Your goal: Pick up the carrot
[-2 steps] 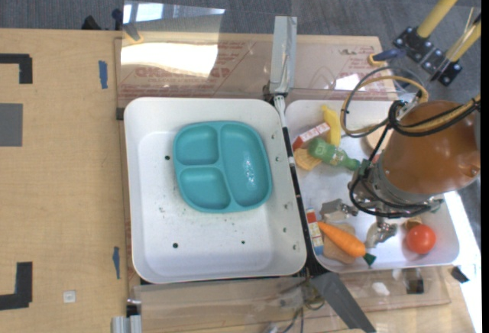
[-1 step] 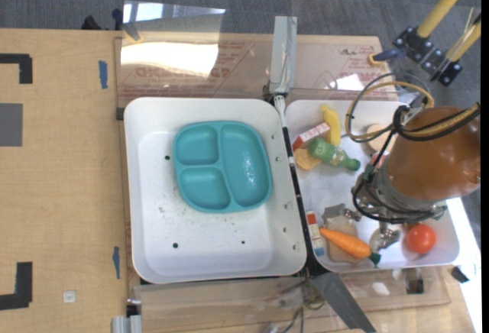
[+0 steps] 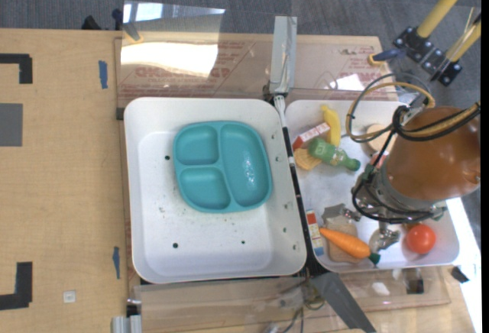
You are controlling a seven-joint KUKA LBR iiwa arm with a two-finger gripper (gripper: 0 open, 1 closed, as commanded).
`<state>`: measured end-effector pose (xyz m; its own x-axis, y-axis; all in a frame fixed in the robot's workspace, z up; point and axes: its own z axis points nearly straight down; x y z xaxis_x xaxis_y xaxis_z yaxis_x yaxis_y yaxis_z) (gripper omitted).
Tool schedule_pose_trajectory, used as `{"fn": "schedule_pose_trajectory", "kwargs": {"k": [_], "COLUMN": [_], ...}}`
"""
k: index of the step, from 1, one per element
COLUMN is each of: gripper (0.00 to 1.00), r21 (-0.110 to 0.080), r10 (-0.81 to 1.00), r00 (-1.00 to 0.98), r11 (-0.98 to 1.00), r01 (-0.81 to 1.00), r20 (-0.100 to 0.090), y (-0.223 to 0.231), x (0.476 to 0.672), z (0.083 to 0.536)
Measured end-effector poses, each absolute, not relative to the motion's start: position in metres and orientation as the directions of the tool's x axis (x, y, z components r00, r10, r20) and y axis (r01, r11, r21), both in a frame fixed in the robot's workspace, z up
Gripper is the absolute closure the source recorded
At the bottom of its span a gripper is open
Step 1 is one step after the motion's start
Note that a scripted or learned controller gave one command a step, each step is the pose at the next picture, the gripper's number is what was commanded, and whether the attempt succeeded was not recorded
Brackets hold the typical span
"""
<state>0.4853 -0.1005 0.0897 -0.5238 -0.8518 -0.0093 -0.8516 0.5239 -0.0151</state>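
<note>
The carrot [image 3: 345, 244], orange with a green stub at its right end, lies flat near the front edge of the right bin [image 3: 330, 188]. My gripper [image 3: 384, 237] hangs low over the bin, just right of the carrot's green end, under the arm's orange band [image 3: 432, 156]. Cables and the wrist hide most of it. Nothing shows as being held by it.
A red tomato [image 3: 419, 238] sits right of the gripper. Further back in the right bin lie a green bottle [image 3: 335, 155], a yellow piece [image 3: 331, 124] and a red-and-white carton [image 3: 312, 133]. The left bin [image 3: 153, 133] holds a teal divided plate [image 3: 223, 166].
</note>
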Motion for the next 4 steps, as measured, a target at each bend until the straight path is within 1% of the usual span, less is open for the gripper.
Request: {"fn": "schedule_pose_trajectory", "kwargs": {"k": [1,2,3,4], "gripper": [0.0,0.0,0.0,0.0], "r21": [-0.019,-0.008,-0.006,-0.009], "r10": [-0.999,-0.748,-0.842,-0.789], "r00": [0.045,0.663,0.539,0.615], "r11": [-0.045,-0.663,-0.539,-0.615], "r01": [-0.999,-0.748,-0.842,-0.789], "r20": [-0.003,0.001,0.002,0.004], "y": [-0.103,-0.106,-0.091,-0.095], "x": [0.485,0.482,0.547,0.482], "z": [0.089,0.09,0.088,0.089]}}
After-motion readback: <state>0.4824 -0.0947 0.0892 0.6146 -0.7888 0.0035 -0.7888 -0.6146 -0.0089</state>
